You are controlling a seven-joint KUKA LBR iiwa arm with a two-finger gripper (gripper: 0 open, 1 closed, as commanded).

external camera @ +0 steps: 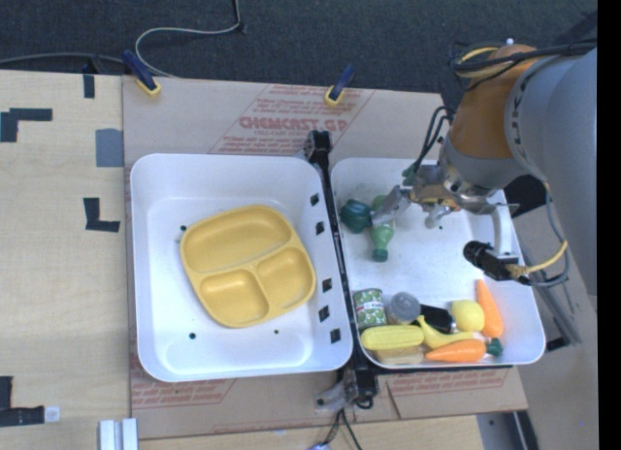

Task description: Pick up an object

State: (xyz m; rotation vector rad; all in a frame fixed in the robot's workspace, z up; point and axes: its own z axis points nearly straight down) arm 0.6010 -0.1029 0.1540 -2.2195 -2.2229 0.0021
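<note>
The gripper [393, 203] sits low in the right bin [427, 254], its metal fingers angled toward the bin's left wall; they blur together at this distance, so I cannot tell how the jaws stand. Just beside the tips lies a dark teal rounded object [355, 214], and near it a small green bottle-shaped piece [380, 241] lies tilted on the white floor. Whether either touches the fingers is hard to say.

Behind the gripper the wrist is a clutter of brass-coloured fittings and cables, then the broad orange band [482, 113] and the smooth grey arm [558, 118], which is cut off at the right.

Along the near edge of the right bin the rest of the toys crowd together: a green-labelled can [368, 307], a grey disc-like lid [403, 305], a yellow corn cob [392, 339], a lemon [468, 315], and two orange carrots [490, 309], partly overlapping.

The left bin [155, 244] holds a glossy yellow divided plate [247, 264] with three compartments. Both bins rest on brown cardboard [281, 123].
</note>
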